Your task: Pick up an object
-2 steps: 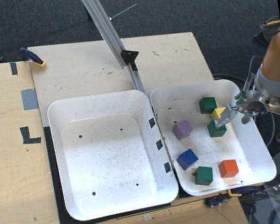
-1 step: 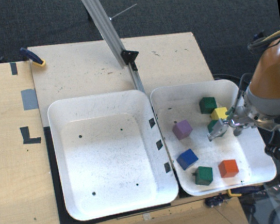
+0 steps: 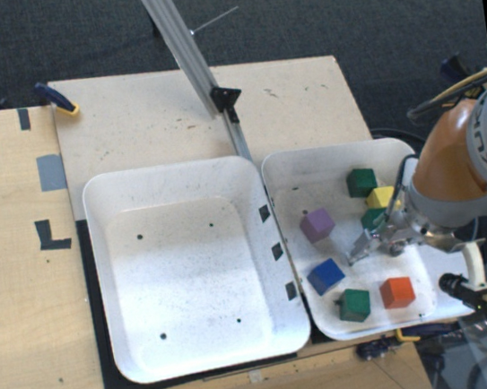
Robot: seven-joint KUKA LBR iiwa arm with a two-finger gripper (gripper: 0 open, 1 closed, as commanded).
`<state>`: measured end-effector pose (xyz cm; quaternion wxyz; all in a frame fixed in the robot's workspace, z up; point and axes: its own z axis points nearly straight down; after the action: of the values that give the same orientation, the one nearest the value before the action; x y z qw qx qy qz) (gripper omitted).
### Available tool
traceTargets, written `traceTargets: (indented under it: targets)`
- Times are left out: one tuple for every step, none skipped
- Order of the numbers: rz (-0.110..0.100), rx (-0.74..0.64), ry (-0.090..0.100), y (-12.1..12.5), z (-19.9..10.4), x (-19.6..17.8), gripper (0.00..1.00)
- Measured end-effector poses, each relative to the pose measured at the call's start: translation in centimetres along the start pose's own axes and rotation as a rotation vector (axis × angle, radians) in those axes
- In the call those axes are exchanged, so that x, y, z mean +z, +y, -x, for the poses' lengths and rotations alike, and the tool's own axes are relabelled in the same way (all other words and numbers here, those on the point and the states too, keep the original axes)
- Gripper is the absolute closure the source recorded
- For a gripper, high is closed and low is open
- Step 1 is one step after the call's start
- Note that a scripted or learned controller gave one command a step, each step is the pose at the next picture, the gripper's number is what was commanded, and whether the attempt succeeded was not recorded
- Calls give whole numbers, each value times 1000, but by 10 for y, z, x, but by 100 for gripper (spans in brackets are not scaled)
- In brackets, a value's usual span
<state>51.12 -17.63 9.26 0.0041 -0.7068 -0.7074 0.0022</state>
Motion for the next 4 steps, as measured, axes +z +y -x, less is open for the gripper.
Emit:
traceTargets:
  targets:
    - [5, -1, -1, 2, 0, -13, 100]
    - [11, 1, -3, -5, 4, -58, 100]
    - [13, -1, -4, 5, 3, -105, 100]
    - [14, -1, -5, 0, -1, -166, 100]
